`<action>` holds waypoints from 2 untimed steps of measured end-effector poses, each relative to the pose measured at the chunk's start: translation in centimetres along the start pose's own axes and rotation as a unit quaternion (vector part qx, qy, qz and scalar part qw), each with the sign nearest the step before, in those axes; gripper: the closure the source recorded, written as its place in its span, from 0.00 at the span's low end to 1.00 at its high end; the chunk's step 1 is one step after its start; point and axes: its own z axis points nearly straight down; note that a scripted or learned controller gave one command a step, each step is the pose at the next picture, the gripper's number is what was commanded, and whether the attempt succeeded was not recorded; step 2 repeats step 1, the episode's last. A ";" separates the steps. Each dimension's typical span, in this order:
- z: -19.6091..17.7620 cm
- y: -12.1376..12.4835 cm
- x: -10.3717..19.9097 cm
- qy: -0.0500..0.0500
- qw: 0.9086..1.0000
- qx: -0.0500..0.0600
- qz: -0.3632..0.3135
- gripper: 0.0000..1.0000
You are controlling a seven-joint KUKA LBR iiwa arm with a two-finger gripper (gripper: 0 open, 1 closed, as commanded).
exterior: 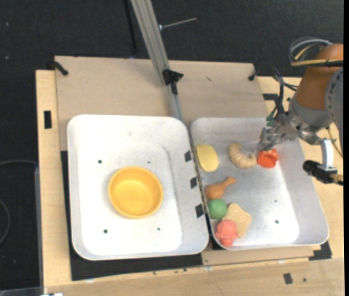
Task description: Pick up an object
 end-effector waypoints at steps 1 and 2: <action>-5.1 1.2 -0.4 0.006 1.000 0.005 -0.001 1.00; -5.1 1.2 -0.4 0.006 1.000 0.005 -0.001 1.00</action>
